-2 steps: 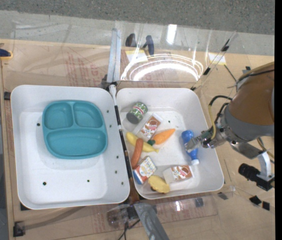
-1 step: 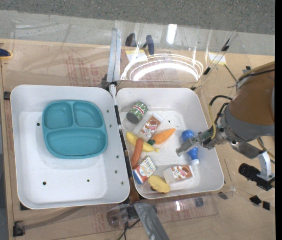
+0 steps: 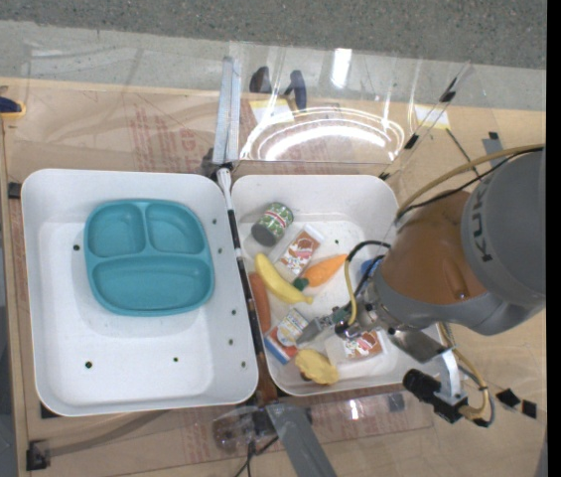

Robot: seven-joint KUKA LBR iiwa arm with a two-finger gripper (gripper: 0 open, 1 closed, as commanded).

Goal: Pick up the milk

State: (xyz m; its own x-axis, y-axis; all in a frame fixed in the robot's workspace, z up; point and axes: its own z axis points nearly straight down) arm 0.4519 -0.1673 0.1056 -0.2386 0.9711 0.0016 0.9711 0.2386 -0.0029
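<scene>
In the right bin (image 3: 384, 202) lies a small white carton with a blue edge (image 3: 284, 332), which looks like the milk, near the front left corner. My gripper (image 3: 322, 324) is low in the bin just to the carton's right, touching or nearly touching it. The grey arm with its orange band (image 3: 429, 266) covers the bin's right side. A second white carton with a red label (image 3: 360, 345) lies right beside the gripper, toward the front. I cannot tell whether anything sits between the fingers.
The right bin also holds a green can (image 3: 273, 222), a printed carton (image 3: 300, 252), a banana (image 3: 278, 278), a carrot (image 3: 326, 269), a red sausage (image 3: 259, 301) and a yellow piece (image 3: 317, 367). A teal divided plate (image 3: 148, 256) lies in the left bin (image 3: 52, 366).
</scene>
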